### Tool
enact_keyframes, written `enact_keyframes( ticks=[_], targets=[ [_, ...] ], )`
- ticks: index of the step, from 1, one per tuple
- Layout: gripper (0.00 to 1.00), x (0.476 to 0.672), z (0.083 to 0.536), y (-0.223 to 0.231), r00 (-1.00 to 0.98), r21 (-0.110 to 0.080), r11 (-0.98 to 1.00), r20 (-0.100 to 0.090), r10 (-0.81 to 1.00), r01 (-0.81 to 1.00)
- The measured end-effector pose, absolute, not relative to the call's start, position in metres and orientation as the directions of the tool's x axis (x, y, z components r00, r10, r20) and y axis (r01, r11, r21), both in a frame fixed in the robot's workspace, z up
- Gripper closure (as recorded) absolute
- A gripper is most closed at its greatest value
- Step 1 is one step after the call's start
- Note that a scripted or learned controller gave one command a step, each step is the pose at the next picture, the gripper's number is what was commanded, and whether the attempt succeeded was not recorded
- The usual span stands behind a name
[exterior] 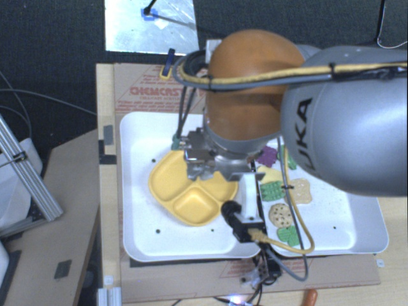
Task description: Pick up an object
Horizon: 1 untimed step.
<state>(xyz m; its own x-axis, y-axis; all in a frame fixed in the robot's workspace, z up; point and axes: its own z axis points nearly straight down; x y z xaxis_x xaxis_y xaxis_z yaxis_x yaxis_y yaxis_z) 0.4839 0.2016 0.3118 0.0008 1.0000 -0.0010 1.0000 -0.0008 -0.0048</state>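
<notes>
- Camera view, arm: wrist with orange band is hanging low over the left bin, blocking much of that bin's middle and the seam between the two bins.
- Gripper: it is sitting at the yellow divided plate, at the plate's upper right edge; opening and any hold cannot be told, as the wrist is covering the tips.
- Candidate objects: yellow divided plate is lying in the left bin; cracker, cookie, green pieces and purple piece are lying crowded in the right bin, near the seam.
- Risks, as judged: plate is wide and shallow, so a rim pinch is likely slipping or tipping it; loose yellow cable is trailing over the small pieces and could be snagging or dragging them.
</notes>
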Motion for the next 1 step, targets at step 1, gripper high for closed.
enact_keyframes(
  ticks=[1],
  targets=[
    [1.00,0.4872,0.3239,0.2035,-0.002,0.002,0.002,0.002,1.000,1.000]
  ],
)
